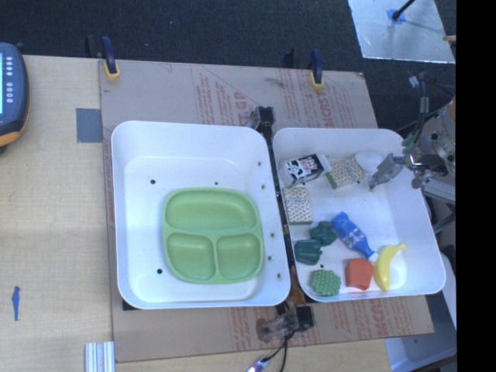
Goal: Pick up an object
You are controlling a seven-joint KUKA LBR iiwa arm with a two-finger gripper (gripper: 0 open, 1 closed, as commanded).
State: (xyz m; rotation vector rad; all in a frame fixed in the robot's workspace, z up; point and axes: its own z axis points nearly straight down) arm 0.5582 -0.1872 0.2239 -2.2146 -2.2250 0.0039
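Note:
My gripper [385, 171] reaches in from the right and hangs low over the upper right part of the right bin [341, 133]. Just left of it lie a beige and green block [344, 172] and a black and white carton [304, 168]. Lower down are a patterned box [297, 204], a blue bottle [353, 235], two dark green pieces [314, 242], a round green piece [325, 282], an orange block [358, 273] and a yellow banana [387, 264]. Nothing shows in the gripper's hold.
The left bin [139, 208] holds a green divided plate [211, 235]. A black clip [265, 117] sits where the bins meet at the back. Brown cardboard [209, 91] lies under both bins on the wooden bench.

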